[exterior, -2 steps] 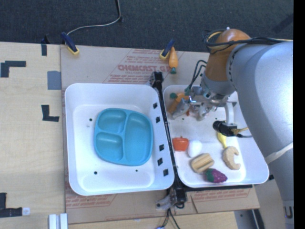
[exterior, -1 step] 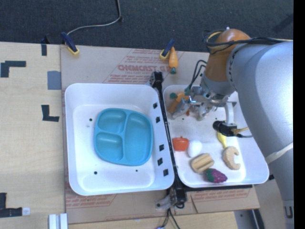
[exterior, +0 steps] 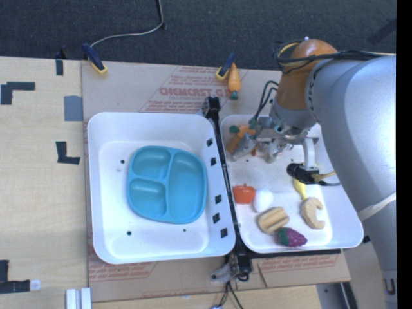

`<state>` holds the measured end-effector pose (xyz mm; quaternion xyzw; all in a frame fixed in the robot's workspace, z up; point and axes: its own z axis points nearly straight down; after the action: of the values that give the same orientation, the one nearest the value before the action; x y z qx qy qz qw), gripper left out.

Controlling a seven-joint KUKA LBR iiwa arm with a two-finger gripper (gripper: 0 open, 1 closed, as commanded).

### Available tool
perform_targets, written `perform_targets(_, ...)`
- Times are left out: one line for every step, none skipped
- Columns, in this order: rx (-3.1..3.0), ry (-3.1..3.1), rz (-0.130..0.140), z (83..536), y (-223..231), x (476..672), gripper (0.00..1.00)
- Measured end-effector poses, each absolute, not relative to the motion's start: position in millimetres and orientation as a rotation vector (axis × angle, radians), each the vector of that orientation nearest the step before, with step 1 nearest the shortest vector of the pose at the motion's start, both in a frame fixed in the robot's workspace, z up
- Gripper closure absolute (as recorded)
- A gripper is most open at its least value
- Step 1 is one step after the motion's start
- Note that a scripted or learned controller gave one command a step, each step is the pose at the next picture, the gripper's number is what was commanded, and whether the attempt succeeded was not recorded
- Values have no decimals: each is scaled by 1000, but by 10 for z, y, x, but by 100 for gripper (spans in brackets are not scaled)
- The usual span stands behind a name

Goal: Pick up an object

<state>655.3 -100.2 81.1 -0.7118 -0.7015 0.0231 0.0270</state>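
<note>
- Currently the claw [exterior: 255,147] sits low in the right bin [exterior: 347,237], toward its 11 o'clock corner. I cannot tell whether it is spread or pressed together, and nothing is visibly pinched.
- The nearest candidate is a small orange toy [exterior: 240,131], just beside the claw at its 10 o'clock and close to the bin's wall.
- Other choices lie toward 6 o'clock: a red tomato [exterior: 243,194] just beside a white egg [exterior: 262,200], a bread roll [exterior: 273,219] and purple grapes [exterior: 291,237].
- The main risk, as I judge it, is the wall. This near it, the claw could strike the rim or shove the orange toy into the corner instead of enclosing it.
- A small, smooth piece may also squirt out on closing.
</note>
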Motion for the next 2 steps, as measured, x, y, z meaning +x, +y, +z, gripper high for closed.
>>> perform_targets(-2219,-2220,13,843,-1084,6667,0)
perform_targets(-2223,-2220,12,845,-998,6670,0)
